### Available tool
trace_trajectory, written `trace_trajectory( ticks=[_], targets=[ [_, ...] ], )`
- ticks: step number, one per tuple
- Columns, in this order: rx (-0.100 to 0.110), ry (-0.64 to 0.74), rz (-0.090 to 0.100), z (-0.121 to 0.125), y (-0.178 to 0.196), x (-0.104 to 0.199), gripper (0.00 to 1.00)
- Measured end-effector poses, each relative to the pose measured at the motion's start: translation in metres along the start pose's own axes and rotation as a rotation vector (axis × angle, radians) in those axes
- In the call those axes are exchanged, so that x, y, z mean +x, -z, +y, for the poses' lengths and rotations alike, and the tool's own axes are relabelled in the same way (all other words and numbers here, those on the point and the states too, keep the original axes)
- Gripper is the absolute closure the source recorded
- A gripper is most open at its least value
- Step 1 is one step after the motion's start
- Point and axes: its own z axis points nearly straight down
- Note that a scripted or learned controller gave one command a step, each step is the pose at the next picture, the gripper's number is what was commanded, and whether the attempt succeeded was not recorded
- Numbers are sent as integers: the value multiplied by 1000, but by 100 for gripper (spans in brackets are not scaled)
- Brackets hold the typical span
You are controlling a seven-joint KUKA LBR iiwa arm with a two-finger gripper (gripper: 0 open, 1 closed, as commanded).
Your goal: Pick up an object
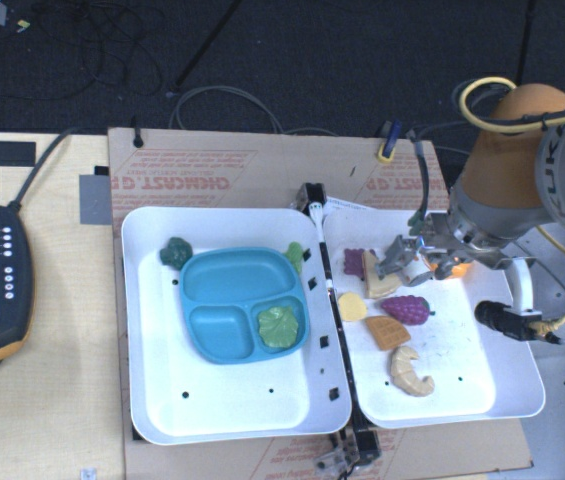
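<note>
A: What's the biggest thing you see?

B: I see the table (212,173) with its cardboard sheet, then the two white bins on it. The left bin (152,368) sits at nine o'clock from the right bin (482,388), and their walls touch along the middle. My arm (512,158) enters from three o'clock, its orange band above the wrist.

A: What's in the left bin?

B: I see a blue compartment tray (237,303). A light green leafy piece (279,325) lies in its five o'clock compartment. A dark green piece (174,253) rests just beside the tray's ten o'clock corner, and a smaller green piece (295,255) at its one o'clock corner.

A: And the objects to pick?

B: They cluster in the right bin's nine o'clock half: purple grapes (407,309), a croissant (410,372) at six o'clock from them, an orange-brown wedge (387,331) between those two, a yellow lump (351,307), and a small purple piece (354,262).

A: The jaws?

B: My gripper (402,260) hovers at twelve o'clock from the grapes, over a pale piece (382,286). I cannot tell whether the jaws are apart or together.
</note>
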Motion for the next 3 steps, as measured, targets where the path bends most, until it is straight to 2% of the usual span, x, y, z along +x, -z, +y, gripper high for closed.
trace_trajectory(
  ticks=[1, 2, 3],
  targets=[
    [-5, 1, -1, -19, -93, 4, 0],
    [3, -1, 1, -57, -116, 0, 0],
    [21, -4, 7, 52, -116, -10, 0]
  ],
)
